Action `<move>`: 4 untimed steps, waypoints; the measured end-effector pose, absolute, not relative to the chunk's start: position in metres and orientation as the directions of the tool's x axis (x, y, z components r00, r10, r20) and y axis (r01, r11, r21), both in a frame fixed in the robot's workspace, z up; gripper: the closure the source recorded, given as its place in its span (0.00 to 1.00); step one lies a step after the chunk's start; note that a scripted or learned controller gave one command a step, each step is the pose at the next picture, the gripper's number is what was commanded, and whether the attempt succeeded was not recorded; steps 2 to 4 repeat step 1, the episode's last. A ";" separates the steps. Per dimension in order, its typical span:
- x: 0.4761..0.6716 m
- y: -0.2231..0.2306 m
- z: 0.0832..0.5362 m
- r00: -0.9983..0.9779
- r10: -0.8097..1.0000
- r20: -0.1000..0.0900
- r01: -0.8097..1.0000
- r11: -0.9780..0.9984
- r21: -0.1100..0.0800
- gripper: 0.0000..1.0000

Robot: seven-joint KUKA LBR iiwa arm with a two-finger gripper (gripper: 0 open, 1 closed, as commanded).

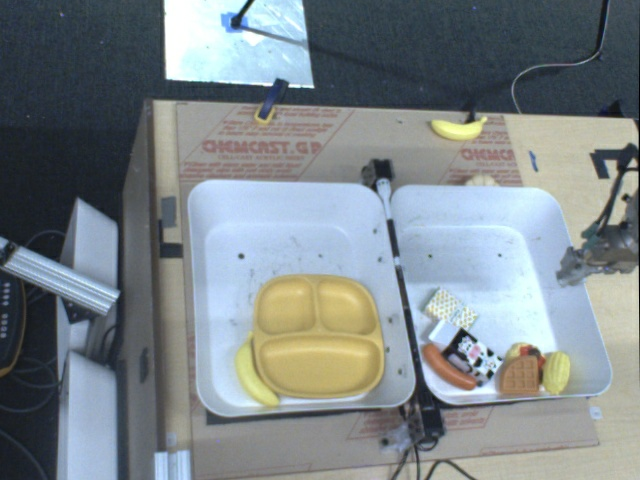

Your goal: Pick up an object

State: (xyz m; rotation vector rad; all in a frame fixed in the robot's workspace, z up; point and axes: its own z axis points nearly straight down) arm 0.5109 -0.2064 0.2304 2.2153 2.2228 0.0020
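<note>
The right bin [480, 230] holds several small toys clustered in its near right corner: a white and yellow checkered piece [450, 309], an orange sausage [447, 367], a black and white block [471, 353], a brown waffle [519, 376] and a yellow lemon [556, 371]. My gripper [584, 261] hangs at the right rim of this bin, above and to the right of the toys and apart from them. Nothing shows held in it.
The left bin [290, 218] carries a yellow divided plate [318, 333] with a yellow banana [252, 373] against its near left side. Another banana [458, 126] lies on the bench behind the right bin. A blue and yellow tool [269, 102] rests at the bench's far edge.
</note>
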 end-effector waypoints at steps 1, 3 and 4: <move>0.512 -0.207 0.241 -0.007 1.000 -0.002 1.000 0.007 0.006 1.00; 0.512 -0.207 0.241 -0.007 1.000 -0.002 1.000 0.007 0.006 1.00; 0.512 -0.207 0.241 -0.007 1.000 -0.002 1.000 0.007 0.006 1.00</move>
